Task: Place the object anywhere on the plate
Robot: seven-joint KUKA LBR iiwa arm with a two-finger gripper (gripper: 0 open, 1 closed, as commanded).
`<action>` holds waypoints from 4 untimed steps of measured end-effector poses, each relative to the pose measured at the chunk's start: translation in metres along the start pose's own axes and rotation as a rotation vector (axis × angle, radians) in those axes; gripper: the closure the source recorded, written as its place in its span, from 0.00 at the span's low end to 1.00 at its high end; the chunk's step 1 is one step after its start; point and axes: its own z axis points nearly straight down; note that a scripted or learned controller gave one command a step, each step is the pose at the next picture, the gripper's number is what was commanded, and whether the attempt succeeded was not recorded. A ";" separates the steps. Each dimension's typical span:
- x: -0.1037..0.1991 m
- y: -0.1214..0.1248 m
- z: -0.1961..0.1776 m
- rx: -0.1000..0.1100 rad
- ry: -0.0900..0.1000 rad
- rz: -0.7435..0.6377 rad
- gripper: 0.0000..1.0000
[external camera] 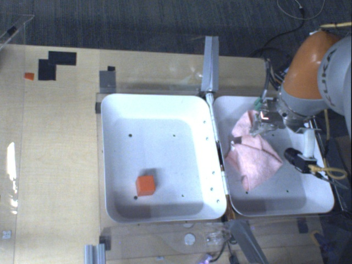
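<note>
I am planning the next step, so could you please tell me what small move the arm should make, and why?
Probably a short straight drop onto the cloth. The gripper is over its upper edge in the right bin, and whether it has hold of it cannot be told. The block lies far off in the left bin.

My gripper (pixel 263 121) hangs over the right bin (pixel 313 202), at the upper edge of a crumpled pink cloth (pixel 254 157) (which lies close to that bin's left wall). Well apart, a small orange cube (pixel 146 185) sits in the left bin (pixel 165 114).
</note>
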 end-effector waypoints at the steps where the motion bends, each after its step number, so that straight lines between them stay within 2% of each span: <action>1: 0.002 0.003 -0.041 -0.005 0.000 -0.010 1.00; 2: 0.045 0.005 -0.047 -0.003 0.001 -0.414 1.00; 4: 0.145 0.011 -0.032 -0.006 0.001 -1.218 1.00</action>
